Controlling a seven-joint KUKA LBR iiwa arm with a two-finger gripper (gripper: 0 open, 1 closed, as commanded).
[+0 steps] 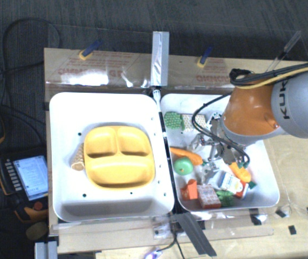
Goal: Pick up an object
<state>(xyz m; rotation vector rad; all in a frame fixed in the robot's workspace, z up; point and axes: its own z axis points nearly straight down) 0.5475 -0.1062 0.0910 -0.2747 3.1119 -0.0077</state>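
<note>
My gripper [213, 156] hangs low in the middle of the right bin [269, 190], under the orange wrist band [250, 112]. Toy food lies around it. An orange carrot [187, 154] and a green apple [184, 167] sit just to its left. A white carton [229, 182] and an orange piece [243, 172] lie just below and to its right. A red box [210, 197], an orange-red block [190, 190] and a green piece [226, 198] rest near the front wall. A green dotted item [173, 121] lies at the back left corner.
The left bin [62, 198] holds a yellow divided tray [119, 155] with a tan waffle-textured piece [78, 156] against its left side. Black cables [205, 112] loop from the wrist over the right bin. A metal divider [159, 58] stands behind the bins.
</note>
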